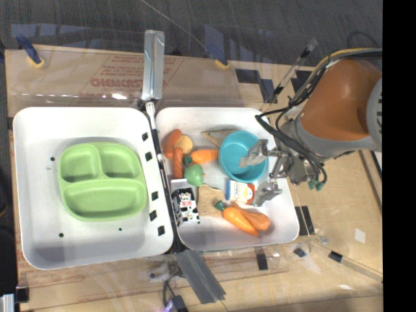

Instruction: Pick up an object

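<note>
White right bin (214, 239) holds bowl (238, 153), carrots (244, 220).

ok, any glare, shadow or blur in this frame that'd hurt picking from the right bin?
Camera view: light is even and soft, with only faint shadows under the green divided plate and along the left bin's near wall. Mild sheen on the clear sheet behind the bins. Toys in the right bin read sharp; the end effector over the blue bowl looks cluttered by cables, so its outline is hard to read.

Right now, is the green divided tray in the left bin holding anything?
Empty. The green divided tray lies flat in the left bin, and all three of its compartments show bare green.
</note>
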`<state>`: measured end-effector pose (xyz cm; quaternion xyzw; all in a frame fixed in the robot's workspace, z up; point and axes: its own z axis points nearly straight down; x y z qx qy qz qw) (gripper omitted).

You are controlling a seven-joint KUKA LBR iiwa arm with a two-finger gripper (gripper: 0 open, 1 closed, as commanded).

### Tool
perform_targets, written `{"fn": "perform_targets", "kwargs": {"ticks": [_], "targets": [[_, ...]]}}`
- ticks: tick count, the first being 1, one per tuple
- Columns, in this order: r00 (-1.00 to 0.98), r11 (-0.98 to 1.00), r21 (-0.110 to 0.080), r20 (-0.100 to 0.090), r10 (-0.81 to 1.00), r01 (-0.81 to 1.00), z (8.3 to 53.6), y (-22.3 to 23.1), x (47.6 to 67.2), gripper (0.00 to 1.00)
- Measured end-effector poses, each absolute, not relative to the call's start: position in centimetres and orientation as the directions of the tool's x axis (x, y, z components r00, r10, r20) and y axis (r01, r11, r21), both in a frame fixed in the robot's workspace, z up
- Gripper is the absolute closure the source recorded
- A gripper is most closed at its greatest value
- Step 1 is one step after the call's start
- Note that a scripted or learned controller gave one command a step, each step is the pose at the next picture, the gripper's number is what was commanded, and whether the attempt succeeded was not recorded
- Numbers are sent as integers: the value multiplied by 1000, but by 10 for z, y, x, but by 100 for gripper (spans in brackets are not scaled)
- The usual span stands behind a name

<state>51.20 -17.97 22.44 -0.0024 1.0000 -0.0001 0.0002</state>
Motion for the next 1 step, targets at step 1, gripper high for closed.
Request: {"fn": "perform_targets", "kwargs": {"ticks": [1], "targets": [[-1000,1000,-9,-21,-2,-2,112,-211,512,0]]}}
